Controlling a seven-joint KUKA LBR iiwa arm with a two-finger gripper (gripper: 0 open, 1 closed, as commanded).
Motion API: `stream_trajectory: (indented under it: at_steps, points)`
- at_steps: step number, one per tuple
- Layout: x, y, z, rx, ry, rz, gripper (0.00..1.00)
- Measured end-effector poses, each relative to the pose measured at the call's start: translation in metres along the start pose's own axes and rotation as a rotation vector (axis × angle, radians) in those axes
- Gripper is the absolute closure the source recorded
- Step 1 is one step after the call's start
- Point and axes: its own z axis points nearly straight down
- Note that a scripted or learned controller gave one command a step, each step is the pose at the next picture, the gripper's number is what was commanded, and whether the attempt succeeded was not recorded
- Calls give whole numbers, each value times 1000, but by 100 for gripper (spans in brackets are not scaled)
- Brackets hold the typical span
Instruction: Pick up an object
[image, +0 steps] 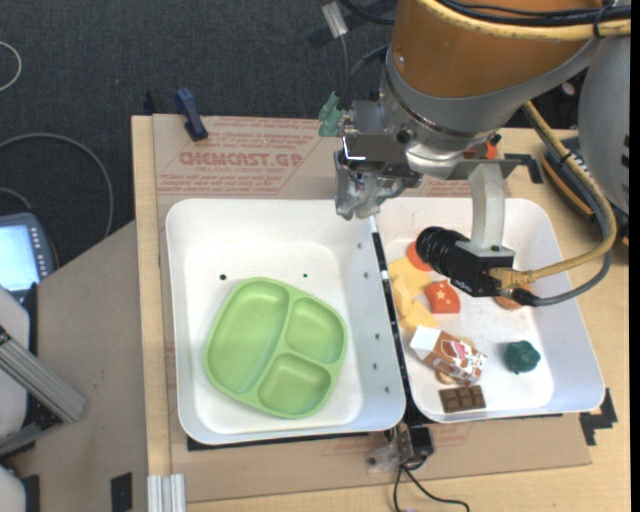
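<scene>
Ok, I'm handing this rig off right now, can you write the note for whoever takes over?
Gripper: above the far end of the divider between the bins, nothing seen between its fingers; open or shut unclear.
Right white bin: small toy foods, including a dark green lump, a brown chocolate bar, a red block.
Left white bin: light green divided plastic plate.
Done: nothing picked.
Left: grasp and lift one object.

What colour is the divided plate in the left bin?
Light green, seen in the camera view: the divided plate.
</scene>
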Motion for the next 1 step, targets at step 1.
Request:
stream_trajectory:
  at_steps: [1]
  points:
    - [59,-19,-79,-1,5,-3,100]
